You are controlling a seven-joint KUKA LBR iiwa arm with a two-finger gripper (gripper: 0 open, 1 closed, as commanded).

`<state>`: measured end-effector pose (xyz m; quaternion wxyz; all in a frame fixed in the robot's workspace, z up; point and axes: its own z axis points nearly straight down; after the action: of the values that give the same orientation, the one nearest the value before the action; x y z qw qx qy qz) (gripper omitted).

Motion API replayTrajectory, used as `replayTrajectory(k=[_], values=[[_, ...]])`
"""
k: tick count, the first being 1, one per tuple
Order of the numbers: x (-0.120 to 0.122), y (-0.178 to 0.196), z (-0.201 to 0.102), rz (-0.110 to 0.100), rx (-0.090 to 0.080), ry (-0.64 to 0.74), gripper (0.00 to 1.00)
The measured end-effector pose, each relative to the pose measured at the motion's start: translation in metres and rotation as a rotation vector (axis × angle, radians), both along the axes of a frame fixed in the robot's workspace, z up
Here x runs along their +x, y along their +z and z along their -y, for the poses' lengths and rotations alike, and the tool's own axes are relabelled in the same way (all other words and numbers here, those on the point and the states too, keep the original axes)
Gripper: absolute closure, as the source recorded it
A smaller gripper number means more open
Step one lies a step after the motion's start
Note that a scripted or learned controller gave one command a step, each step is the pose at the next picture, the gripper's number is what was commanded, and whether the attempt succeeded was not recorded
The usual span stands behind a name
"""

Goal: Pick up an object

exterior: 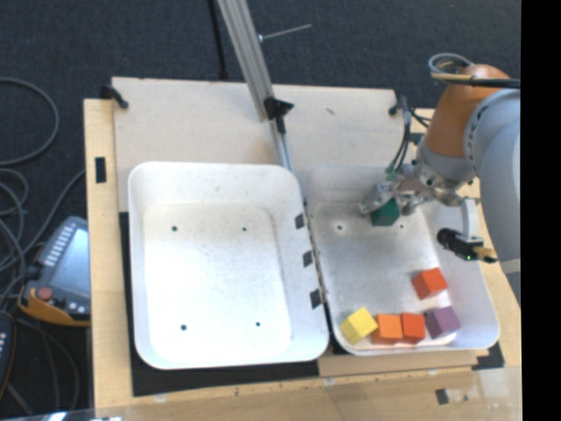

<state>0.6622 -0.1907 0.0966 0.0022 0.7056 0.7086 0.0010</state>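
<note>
Green block between claw fingers

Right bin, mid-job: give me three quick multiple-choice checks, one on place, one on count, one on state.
1. Where do the loose blocks lie?
A. right bin's near end
B. left bin
C. bare bench

2. How many loose blocks?
A. two
B. five
C. eight

3. What is at the gripper's tip?
A. a yellow block
B. a purple block
C. a green block

A: the yellow block and the rest sit in the right bin, near end.
B: yellow, three orange, one purple.
C: the green block shows at the gripper.
</note>
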Motion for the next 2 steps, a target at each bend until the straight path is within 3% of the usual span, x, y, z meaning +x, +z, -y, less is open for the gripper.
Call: replayTrajectory(k=[1,2], values=[[-0.001,0.013,0.002,-0.001,-0.004,0.004,1.0],[-0.099,0.099,-0.035,-0.002,0.002,-0.005,1.0]])
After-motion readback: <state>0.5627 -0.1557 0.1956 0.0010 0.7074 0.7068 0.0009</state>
